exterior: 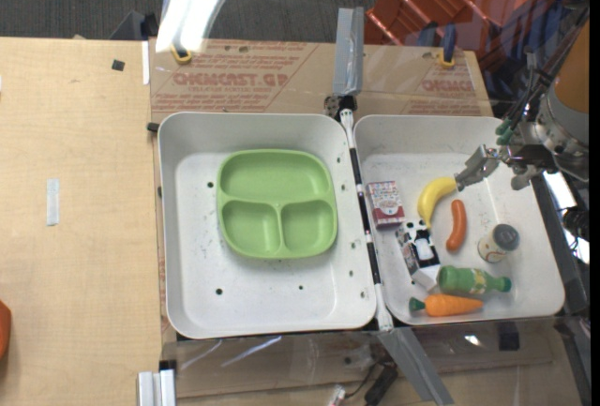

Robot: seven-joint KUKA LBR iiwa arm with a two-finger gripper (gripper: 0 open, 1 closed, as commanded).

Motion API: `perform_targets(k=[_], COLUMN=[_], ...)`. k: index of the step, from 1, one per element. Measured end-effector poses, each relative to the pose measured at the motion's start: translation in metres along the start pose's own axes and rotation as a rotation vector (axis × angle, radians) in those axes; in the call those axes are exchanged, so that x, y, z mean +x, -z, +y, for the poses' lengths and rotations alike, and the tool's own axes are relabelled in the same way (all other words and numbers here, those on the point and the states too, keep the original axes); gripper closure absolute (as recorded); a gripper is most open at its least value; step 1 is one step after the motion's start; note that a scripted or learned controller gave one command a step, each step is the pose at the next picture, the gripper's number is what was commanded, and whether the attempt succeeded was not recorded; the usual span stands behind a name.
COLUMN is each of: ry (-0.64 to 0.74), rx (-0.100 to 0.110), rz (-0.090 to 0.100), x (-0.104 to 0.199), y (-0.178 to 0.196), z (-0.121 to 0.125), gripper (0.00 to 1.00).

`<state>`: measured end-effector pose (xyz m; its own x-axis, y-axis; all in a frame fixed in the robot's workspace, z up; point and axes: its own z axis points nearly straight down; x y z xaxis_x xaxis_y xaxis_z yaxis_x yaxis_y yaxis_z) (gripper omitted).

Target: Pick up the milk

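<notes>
Milk (418,248): small black-and-white carton, apparently lying on its side in the right bin (441,127), left of the sausage (456,225). Gripper (478,165): hovering at the far right, over the banana (432,197), fingers seemingly parted, carrying nothing. Step: approaching. Next: travelling nearer and left, then descending.

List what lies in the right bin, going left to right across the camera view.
Red-and-white carton → black-and-white milk carton → banana → sausage → small round tin. The carrot and green bottle span too much of the width to place. The gripper hangs above the banana's right end.
</notes>
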<state>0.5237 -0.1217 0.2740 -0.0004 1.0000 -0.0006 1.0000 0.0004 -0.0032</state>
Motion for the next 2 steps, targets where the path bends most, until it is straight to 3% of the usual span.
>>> perform_targets(k=[1, 2], ry=[0.147, 0.132], rx=[0.000, -0.001], rz=[0.001, 0.001], x=[0.028, 0.022], y=[-0.132, -0.183], z=[-0.039, -0.039], gripper=[0.00, 0.00])
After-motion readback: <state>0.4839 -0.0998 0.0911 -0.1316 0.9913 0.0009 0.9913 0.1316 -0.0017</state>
